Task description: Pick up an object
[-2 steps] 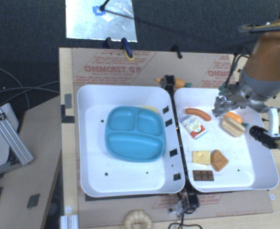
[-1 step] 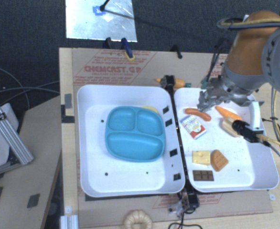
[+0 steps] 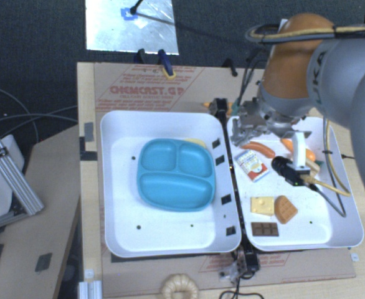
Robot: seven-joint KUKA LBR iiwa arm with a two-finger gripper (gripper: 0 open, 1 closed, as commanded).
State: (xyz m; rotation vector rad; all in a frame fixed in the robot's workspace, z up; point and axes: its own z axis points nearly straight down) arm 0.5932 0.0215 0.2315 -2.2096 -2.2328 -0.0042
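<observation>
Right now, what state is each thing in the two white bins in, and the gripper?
Blue three-compartment plastic plate: lying flat in the left bin, nothing on it.
Orange sausage-shaped toy: lying in the right bin, near the gripper.
Yellow cheese-like square: lying flat.
Brown chocolate-bar piece: lying flat.
Tan cookie-like piece: lying flat.
Gripper: low over the right bin, nothing seen held.

grey arm (image 3: 332,67) reaching in (orange-banded), end effector (image 3: 248,129) lowered

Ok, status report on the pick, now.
Gripper low in right bin, above hot dog. Nothing seen held. Snack packet close beside it.
</observation>
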